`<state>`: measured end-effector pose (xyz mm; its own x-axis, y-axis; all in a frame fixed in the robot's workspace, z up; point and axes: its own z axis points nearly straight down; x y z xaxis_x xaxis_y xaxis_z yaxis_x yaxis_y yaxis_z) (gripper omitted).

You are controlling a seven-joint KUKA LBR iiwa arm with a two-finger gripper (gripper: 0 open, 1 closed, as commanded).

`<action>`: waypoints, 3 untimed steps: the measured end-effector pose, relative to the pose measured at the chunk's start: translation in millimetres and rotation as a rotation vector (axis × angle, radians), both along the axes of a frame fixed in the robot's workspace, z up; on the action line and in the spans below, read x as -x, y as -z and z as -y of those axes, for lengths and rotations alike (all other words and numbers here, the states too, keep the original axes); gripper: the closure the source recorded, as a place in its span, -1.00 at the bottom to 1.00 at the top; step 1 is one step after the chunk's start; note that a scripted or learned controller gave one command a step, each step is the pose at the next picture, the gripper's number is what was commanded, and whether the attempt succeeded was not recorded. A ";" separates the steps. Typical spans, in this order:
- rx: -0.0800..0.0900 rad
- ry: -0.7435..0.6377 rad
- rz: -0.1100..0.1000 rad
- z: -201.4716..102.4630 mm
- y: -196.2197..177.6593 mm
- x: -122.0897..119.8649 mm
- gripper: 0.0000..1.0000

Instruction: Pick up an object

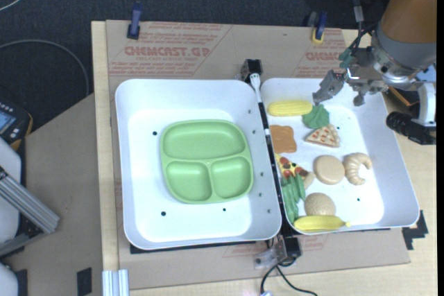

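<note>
Bins: two, the left bin (132,149) bearing one green divided tray (206,159), the right bin (388,177) about ten toy foods. Arm (409,3) cut off at top right. Gripper (341,90) hangs open-fingered over a green leafy piece (318,116), holding nothing; small items at the divider blur together.

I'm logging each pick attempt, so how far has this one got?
Done: the gripper is over the right bin's far end. In hand: it hangs open, nothing between its fingers, near the green leaf piece and corn cob. Left: closing on an item and lifting it.
</note>
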<state>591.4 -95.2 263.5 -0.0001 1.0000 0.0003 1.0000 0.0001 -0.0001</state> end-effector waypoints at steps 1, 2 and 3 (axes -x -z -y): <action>-0.004 -0.001 -0.014 -50.6 83.5 82.0 -1.00; -0.003 -0.003 -0.006 -93.9 79.1 114.3 -1.00; 0.000 0.002 0.001 -91.3 68.6 111.9 1.00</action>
<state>479.5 -3.9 194.9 0.0017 1.0000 0.0008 1.0000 -0.0017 0.0004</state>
